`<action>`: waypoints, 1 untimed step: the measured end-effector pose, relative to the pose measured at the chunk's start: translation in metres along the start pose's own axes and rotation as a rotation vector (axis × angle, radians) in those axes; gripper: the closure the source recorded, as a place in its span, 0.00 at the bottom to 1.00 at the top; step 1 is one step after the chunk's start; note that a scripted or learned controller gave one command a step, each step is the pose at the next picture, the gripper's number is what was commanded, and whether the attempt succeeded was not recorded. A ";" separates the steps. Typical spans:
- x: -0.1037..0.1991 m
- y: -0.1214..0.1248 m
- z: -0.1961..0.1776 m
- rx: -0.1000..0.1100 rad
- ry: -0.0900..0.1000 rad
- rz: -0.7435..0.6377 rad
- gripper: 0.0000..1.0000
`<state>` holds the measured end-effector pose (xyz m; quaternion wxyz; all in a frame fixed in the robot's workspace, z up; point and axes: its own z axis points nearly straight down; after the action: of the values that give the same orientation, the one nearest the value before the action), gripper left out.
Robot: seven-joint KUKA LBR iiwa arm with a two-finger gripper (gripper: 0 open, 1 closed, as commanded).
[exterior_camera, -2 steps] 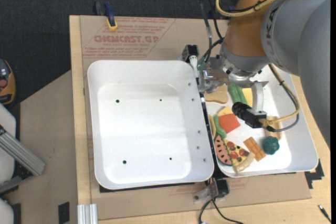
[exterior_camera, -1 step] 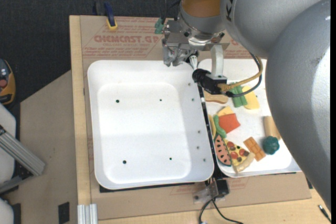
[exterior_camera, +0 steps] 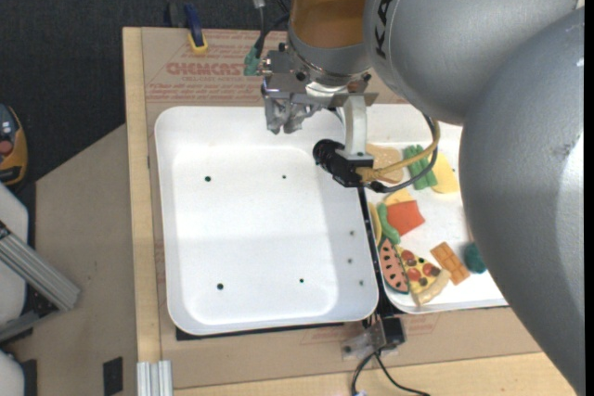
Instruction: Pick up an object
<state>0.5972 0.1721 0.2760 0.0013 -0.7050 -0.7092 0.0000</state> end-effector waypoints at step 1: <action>-0.003 0.001 -0.010 -0.003 -0.003 0.003 1.00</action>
<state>0.5987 0.1691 0.2860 -0.0007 -0.7062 -0.7080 -0.0002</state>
